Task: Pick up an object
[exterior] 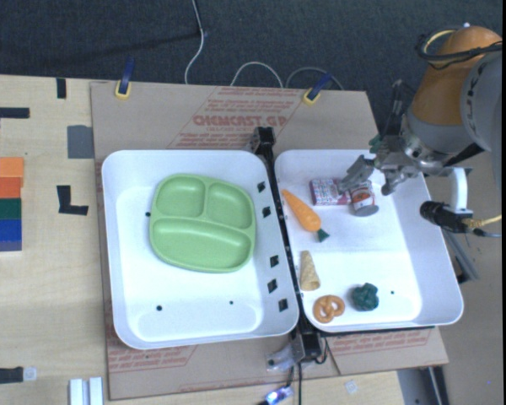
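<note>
The arm [451, 74] reaches in from the right and hangs over the far part of the right bin [422, 251]. Its gripper [373, 177] is spread wide, one finger [354, 175] to the left and the other to the right, with nothing between them. A small can [363, 202] lies just below the gripper, perhaps touching the left finger, though the view is too coarse to be sure. A pink packet [325, 191] sits just left of the can. A carrot [303, 213] lies slantwise near the bin's left wall. Nearer, a cone [309, 269] lies by the same wall, and a pretzel [328, 308] and a green broccoli [366, 296] rest side by side at the near edge. The left bin [126, 251] holds a green divided plate [203, 224]
</note>
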`<state>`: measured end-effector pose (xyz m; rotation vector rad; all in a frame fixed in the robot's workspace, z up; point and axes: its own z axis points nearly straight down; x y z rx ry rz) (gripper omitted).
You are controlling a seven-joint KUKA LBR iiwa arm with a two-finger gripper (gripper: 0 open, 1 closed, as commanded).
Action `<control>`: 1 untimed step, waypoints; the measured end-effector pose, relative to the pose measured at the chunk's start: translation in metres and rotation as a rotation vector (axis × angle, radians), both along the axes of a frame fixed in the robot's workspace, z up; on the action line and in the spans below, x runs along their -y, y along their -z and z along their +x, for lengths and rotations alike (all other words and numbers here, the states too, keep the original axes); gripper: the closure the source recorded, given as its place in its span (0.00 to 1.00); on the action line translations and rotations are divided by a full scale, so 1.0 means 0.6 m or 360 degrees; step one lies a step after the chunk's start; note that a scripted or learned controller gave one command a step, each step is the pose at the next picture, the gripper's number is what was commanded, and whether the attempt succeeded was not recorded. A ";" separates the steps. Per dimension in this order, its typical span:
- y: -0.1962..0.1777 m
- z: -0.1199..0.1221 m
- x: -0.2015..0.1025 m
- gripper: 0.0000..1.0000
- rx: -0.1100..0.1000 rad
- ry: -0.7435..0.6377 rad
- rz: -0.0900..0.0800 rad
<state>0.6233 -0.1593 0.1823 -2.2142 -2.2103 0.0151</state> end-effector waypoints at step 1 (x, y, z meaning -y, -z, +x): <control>-0.015 0.006 -0.001 0.00 0.0023 -0.0006 -0.0003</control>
